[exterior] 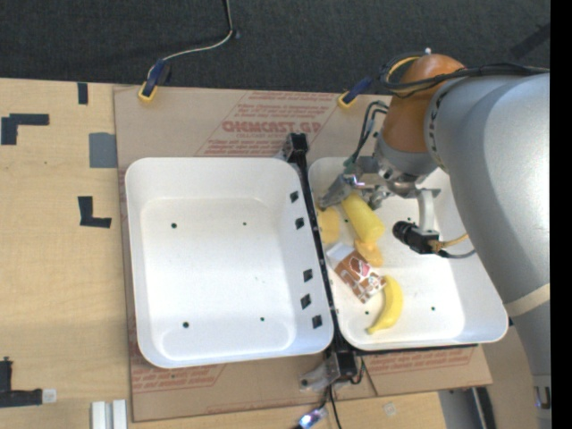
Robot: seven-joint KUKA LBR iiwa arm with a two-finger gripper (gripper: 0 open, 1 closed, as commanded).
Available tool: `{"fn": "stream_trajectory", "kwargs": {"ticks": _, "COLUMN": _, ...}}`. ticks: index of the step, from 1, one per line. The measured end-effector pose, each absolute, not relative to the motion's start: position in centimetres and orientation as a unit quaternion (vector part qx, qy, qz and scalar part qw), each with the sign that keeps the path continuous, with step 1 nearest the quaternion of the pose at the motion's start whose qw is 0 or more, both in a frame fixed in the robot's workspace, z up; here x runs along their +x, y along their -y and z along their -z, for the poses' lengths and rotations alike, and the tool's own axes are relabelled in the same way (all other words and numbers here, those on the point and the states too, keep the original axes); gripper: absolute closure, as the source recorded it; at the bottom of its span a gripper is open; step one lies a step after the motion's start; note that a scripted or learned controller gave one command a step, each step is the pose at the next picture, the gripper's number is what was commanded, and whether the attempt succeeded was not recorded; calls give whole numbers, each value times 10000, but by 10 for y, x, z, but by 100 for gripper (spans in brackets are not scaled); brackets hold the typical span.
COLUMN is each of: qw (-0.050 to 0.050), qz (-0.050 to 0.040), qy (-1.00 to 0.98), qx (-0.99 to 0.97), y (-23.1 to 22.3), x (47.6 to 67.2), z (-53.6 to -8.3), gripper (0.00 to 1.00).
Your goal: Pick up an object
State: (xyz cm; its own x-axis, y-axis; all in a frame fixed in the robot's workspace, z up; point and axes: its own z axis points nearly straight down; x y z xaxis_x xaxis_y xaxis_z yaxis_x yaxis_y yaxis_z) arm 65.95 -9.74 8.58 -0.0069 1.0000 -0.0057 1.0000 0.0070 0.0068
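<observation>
Reaching in from the right, the grey arm is hanging its tool (362, 186) low over the far end of the right bin (447, 324), just above a yellow cylinder (363, 219); whether the tool is apart or together cannot be told. Lying beside the cylinder are a small yellow piece (330, 226), a red-and-white packet (359, 276) and a banana (387, 307) nearer the front. The left bin (214, 257) is sitting alongside on the worktop (54, 266).
</observation>
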Motion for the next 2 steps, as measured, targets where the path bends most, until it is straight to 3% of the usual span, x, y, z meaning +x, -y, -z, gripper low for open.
{"fn": "stream_trajectory", "kwargs": {"ticks": 1, "qw": 0, "qz": 15, "qy": -7081, "qx": 7061, "y": 99, "x": 656, "z": -92, "gripper": 100}}
{"fn": "stream_trajectory", "kwargs": {"ticks": 2, "qw": 10, "qz": -25, "qy": -7109, "qx": 7033, "y": -8, "x": 670, "z": -189, "gripper": 100}}
